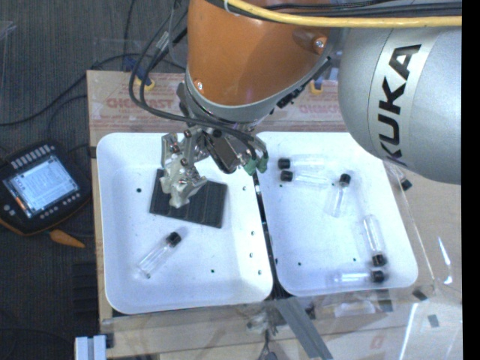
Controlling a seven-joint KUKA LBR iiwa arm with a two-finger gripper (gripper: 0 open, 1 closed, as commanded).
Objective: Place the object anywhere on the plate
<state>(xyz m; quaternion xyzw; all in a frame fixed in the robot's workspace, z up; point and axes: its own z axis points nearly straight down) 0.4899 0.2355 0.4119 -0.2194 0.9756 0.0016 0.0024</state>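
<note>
**Gripper low over the dark plate**

Camera view: the two-finger metal gripper (180,190) hangs over the flat, dark square plate (202,205) in the left white bin (120,276); whether its fingers are apart or closed cannot be told. A clear glass vial with a black cap (160,251) lies below the plate, near it but apart. Five similar clear vials (336,198) lie right of the plate in the right white bin (315,276).

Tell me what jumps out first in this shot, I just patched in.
The big grey and orange arm fills the top, its gripper down over the dark plate in the left bin. One clear black-capped vial lies loose below the plate. Several more vials are scattered in the right bin.
</note>
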